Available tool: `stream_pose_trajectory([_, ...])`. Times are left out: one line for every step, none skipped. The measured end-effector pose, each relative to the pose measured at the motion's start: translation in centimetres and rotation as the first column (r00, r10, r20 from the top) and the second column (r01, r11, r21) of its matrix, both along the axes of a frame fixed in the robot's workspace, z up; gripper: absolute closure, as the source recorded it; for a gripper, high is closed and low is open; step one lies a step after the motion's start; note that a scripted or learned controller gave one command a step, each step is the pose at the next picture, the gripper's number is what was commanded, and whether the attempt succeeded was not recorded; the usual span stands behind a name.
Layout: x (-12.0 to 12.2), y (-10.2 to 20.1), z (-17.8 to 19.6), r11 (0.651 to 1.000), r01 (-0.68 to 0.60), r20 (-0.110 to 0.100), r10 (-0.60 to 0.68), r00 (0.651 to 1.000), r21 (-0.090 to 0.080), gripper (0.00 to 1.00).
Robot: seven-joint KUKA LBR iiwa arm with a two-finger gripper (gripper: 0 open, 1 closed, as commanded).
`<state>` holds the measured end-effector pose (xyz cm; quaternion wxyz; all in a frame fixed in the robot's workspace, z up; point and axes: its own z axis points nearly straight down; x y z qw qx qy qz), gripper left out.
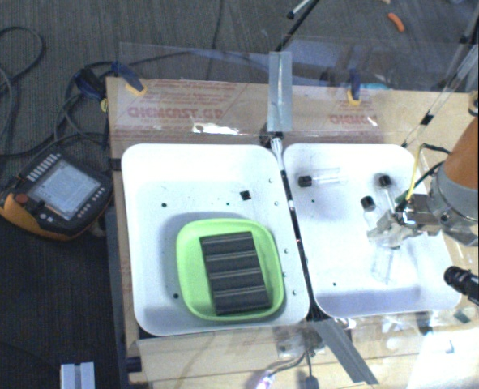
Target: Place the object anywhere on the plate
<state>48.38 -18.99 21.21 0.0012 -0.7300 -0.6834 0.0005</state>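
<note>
A green square plate (189, 254) lies in the left bin, toward its front. A dark grey ribbed block (235, 272) rests on the plate and covers most of its middle. My gripper (387, 234) is low over the right bin, near its right side, reaching in from the right. A clear vial (382, 264) lies just below the gripper on the bin floor. I cannot see whether anything is between the gripper's tips.
The right bin (336, 290) also holds a clear vial with a black cap (316, 179) at the back and two small dark-capped pieces (382, 181) (368, 203) near the gripper. A tiny black piece (245, 194) lies in the left bin (146, 217) behind the plate.
</note>
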Motion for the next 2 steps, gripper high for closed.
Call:
stream_pose_trajectory([0.0, 0.0, 0.0, 1.000, 0.000, 0.000, 0.000, 1.000, 0.000, 0.00])
stream_pose_trajectory([4.8, 3.1, -1.2, 1.000, -0.020, 0.000, 0.020, 1.000, -0.001, 0.00])
